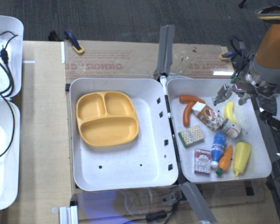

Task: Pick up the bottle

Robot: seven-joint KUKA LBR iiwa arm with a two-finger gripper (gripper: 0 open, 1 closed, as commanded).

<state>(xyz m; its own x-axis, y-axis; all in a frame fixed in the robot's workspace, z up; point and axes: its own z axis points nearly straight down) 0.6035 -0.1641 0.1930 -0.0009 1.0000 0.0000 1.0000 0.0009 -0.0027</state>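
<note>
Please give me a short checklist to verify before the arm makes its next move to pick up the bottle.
1. Bottle visible in the right bin: ok.
2. Gripper above the bottle: not ok, it sits over the bin's far side, near the banana.
3. Gripper free of any item: ok, nothing seen between its fingers.
4. Room around the bottle: not ok, the carrot and red carton lie close beside it.
5. Bottle upright: not ok, it lies flat.
</note>
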